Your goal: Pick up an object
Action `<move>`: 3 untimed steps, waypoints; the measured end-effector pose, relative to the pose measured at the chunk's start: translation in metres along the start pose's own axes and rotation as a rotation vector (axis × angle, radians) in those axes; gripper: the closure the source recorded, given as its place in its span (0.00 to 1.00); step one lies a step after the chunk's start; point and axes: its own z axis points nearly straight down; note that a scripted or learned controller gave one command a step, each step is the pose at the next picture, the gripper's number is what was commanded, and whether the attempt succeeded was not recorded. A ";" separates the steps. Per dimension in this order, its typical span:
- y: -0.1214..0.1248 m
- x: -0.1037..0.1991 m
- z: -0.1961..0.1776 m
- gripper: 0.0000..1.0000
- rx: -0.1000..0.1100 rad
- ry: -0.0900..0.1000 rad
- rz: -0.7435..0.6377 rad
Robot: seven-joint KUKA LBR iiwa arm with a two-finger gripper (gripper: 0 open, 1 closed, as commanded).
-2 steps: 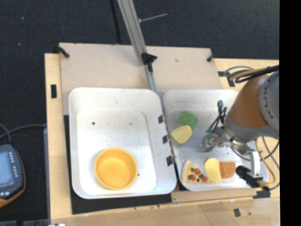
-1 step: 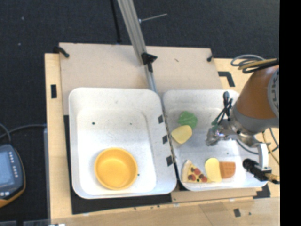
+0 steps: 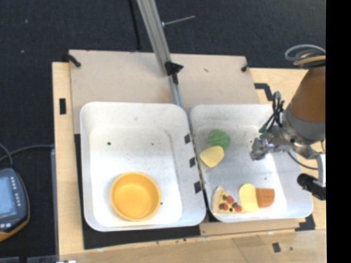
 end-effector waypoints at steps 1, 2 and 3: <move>0.001 -0.001 -0.046 1.00 0.000 0.000 -0.001; 0.029 0.035 -0.046 1.00 0.001 0.001 -0.003; 0.054 0.085 -0.052 1.00 0.000 0.003 -0.005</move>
